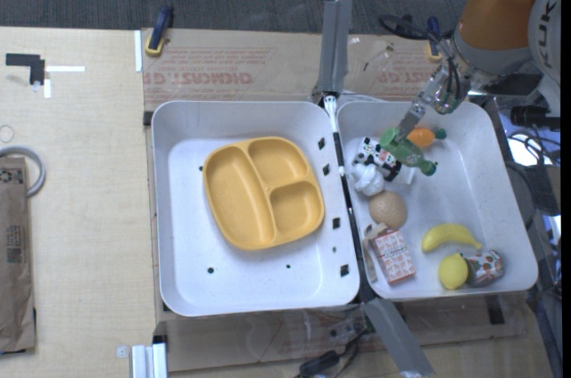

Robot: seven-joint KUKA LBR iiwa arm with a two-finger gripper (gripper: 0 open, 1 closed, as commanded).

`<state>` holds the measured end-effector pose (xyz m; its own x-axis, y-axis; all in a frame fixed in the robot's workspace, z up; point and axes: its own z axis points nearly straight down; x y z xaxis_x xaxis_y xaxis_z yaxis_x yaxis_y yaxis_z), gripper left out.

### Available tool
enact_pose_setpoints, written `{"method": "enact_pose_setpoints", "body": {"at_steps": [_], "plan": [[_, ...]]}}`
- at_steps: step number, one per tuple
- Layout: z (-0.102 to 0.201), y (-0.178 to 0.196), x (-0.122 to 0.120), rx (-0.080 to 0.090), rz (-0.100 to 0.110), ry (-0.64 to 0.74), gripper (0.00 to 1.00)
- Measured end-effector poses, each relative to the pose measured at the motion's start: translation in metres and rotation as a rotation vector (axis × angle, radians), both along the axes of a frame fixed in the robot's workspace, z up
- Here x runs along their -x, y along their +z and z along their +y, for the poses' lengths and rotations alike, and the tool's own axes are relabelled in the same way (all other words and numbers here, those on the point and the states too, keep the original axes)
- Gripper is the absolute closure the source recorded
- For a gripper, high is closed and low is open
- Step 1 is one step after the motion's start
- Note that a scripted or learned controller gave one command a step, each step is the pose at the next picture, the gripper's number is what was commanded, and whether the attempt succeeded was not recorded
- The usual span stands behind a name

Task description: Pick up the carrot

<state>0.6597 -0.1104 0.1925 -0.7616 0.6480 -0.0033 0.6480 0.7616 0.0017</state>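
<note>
The carrot is a small orange piece with a green leafy top. It lies in the back half of the right bin, its leaves pointing toward the front. My gripper slants down from the upper right, its tip right at the carrot's far edge, just above the leaves. From this angle the tip and the carrot overlap, so contact is unclear.
Left of the carrot sit a black-and-white toy and a white lump. Nearer the front are a tan ball, a red box, a banana, a lemon and a small can. A yellow divided plate lies in the left bin.
</note>
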Motion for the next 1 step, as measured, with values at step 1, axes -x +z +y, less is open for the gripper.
{"method": "enact_pose_setpoints", "body": {"at_steps": [1], "plan": [[-0.0421,-0.0813,0.0087,0.002,-0.004,0.281,0.00]]}}
